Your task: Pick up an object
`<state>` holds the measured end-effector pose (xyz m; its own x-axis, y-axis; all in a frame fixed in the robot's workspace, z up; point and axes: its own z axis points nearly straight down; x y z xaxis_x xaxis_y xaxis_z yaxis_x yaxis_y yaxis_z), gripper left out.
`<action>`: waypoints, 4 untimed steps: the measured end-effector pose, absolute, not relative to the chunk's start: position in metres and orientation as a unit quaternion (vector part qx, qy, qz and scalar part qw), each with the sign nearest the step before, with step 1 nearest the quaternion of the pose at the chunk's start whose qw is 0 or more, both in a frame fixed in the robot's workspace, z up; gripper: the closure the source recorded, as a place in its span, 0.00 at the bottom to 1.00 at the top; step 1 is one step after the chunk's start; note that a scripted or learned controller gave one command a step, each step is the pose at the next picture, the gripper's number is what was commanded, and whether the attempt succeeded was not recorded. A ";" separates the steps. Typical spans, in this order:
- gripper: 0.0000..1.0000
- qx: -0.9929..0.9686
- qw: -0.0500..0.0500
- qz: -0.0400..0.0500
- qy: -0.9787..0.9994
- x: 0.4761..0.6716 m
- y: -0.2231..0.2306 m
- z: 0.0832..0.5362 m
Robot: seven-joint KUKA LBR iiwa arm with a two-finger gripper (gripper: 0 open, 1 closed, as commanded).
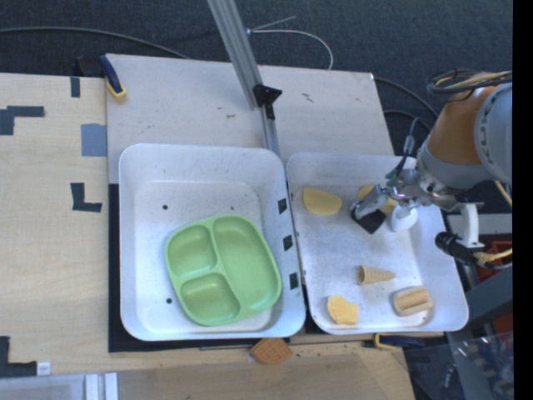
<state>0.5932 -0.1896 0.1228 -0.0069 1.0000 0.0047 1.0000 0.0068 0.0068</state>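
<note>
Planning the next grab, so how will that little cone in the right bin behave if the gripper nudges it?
The cone lies on its side, so it would probably roll in an arc. It looks small and light, likely sliding easily on the smooth right bin floor.

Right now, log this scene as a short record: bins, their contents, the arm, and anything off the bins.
left bin: green divided plate
right bin: yellow half-round piece, small cone, yellow chunk, tan log-shaped piece
arm: reaching in from the right, low over the right bin's upper part
pincer: beside a yellowish piece partly hidden by it; grasp cannot be judged
outside bins: waffle-like brown piece on the bench below the bins
</note>
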 end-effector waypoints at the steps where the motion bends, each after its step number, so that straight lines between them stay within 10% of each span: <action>1: 1.00 0.704 -0.002 0.003 0.710 0.592 -0.188 0.130; 4: 1.00 0.706 0.000 0.000 0.708 0.591 -0.192 0.246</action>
<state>0.5913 -0.1924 0.2461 -0.0021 1.0000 -0.0001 1.0000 0.0021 0.0004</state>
